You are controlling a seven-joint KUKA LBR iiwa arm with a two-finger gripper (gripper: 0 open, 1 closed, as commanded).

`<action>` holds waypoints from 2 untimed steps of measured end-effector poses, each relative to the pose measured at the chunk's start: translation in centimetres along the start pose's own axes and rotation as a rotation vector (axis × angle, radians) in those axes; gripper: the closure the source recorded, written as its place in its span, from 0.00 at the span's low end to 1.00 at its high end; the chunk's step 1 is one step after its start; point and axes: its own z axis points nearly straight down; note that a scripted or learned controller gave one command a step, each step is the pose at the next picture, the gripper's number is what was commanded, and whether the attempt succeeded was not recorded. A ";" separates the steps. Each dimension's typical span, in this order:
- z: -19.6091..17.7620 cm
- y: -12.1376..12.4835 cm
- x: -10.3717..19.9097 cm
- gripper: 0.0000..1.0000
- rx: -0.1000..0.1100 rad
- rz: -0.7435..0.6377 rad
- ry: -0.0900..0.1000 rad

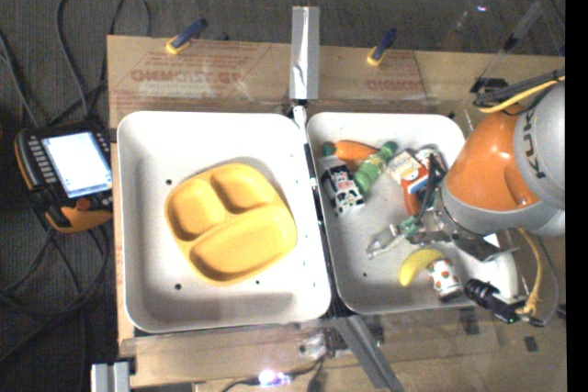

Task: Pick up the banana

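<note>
Nearest, in right bin (354, 285): banana (418, 266) lying flat near front wall, long axis slanted, lower end pointing front-left, upper end rising right toward small can (444, 280) just beside. Just above, gripper (397, 237) with fingers spread open, gripping nothing. Farther back: carrot (354, 149), green bottle (370, 170). In left bin (138, 225): yellow divided tray (231, 220).

We look down from one fixed camera above the table (266, 69), tilted slightly so the far edge sits at the top. We stand far enough off to take in both white bins (138, 225), the cabled floor beyond, and the arm (491, 174) entering from the right.
</note>
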 end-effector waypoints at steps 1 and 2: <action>1.8 -0.3 -0.7 0.00 0.004 -0.068 0.003; 0.8 -0.1 -0.7 1.00 0.000 -0.068 0.002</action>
